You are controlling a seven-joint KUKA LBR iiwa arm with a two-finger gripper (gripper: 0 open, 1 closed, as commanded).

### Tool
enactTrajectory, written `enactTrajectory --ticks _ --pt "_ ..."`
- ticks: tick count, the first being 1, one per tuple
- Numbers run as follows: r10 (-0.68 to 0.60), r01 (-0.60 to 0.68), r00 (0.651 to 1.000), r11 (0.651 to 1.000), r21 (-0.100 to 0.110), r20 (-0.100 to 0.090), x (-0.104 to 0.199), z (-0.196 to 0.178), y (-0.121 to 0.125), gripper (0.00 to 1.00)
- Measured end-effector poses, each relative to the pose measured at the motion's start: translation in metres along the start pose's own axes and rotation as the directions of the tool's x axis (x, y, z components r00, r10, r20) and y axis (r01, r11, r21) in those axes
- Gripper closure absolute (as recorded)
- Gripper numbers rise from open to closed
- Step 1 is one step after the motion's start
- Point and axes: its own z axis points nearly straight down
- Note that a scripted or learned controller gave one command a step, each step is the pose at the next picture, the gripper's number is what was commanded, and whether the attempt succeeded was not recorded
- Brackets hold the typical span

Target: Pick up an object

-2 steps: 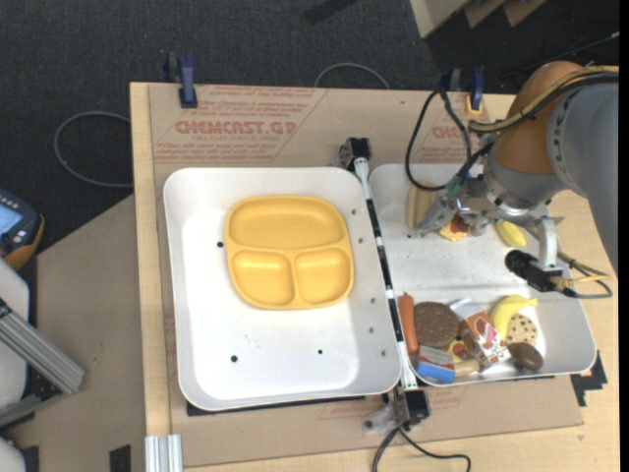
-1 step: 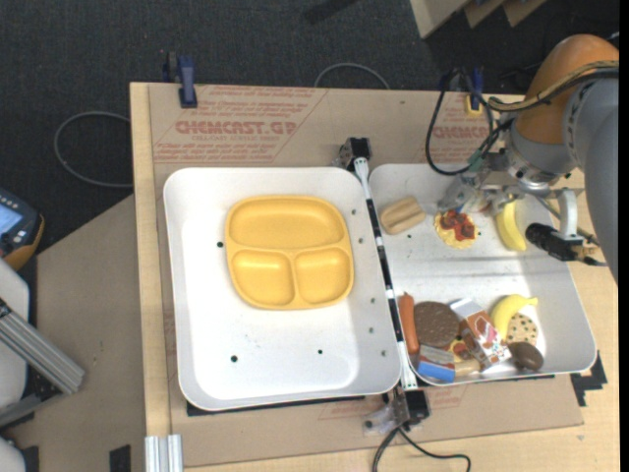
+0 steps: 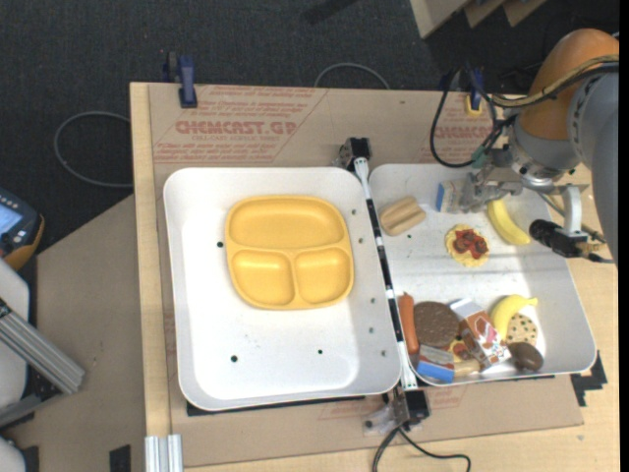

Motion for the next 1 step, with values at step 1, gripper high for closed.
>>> enactTrajectory --ticks 1 --pt "0.004 -0.004 1.0 1.0 -0.015 0.005 -0.048 -0.052 0.0011 1.0"
